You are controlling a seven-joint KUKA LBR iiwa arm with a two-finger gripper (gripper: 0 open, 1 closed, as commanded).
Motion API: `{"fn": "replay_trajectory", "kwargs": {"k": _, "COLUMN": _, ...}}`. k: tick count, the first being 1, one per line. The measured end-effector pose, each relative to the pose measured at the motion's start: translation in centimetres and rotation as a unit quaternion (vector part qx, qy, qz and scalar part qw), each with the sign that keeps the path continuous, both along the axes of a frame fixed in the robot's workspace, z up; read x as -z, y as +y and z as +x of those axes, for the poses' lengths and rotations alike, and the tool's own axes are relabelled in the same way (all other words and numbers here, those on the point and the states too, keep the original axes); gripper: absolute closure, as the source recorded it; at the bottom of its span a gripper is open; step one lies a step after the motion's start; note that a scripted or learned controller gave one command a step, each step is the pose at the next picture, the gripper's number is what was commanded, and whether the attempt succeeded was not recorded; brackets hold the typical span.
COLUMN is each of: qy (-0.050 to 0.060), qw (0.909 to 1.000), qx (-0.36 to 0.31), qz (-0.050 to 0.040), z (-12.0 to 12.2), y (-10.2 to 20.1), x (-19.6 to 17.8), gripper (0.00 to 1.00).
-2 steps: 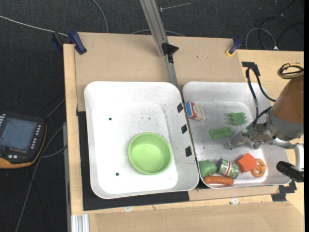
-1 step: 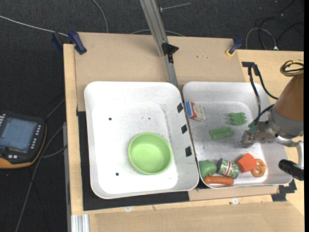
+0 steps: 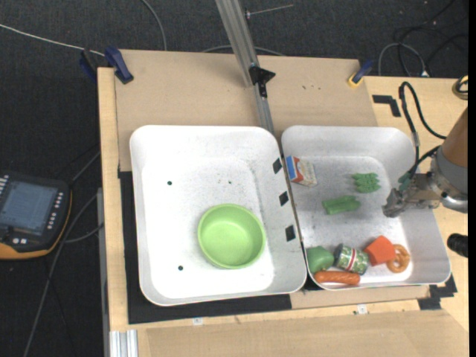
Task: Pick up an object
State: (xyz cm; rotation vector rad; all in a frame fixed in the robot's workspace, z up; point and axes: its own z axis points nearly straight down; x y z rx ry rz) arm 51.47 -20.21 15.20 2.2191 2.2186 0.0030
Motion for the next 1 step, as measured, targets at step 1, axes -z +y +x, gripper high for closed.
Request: {"fn": "replay_trajectory", "kwargs": {"k": 1, "qy": 0.0, "qw": 1.0, "qx": 0.0, "qz": 0.0001, "z": 0.08, "y": -0.01, "x": -5.26, "gripper": 1.0}}
